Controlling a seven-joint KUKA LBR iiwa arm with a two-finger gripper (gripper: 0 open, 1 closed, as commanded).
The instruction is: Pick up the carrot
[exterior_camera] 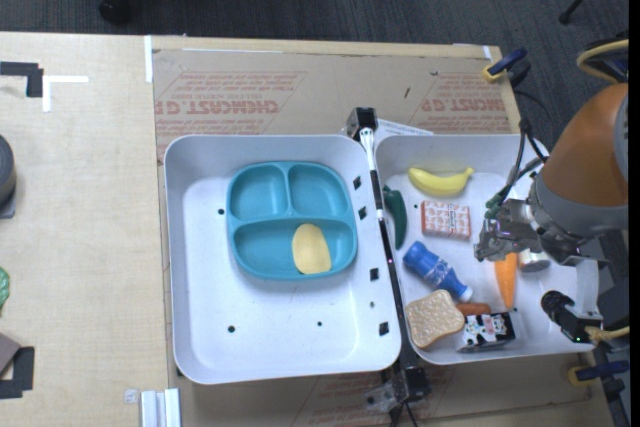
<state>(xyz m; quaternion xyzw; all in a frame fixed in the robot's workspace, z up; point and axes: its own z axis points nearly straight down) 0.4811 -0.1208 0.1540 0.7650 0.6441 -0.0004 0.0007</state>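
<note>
1. In the right bin (440,347), the carrot (507,281) stands on end near the right wall, directly under the gripper (505,243); the metal parts above cover its top, so whether the gripper has hold of it cannot be told
2. The same bin holds a banana (440,179), a small red-and-white packet (446,219), a blue bottle (436,270), a slice of bread (434,317), a black-and-white carton (487,330) and a dark green vegetable (397,215) against the divider
3. The left bin (200,315) holds a teal divided plate (265,205) with a yellow oval piece (311,248) in its large compartment
4. The arm's (598,165) grey and orange body is cut off at the right
</note>
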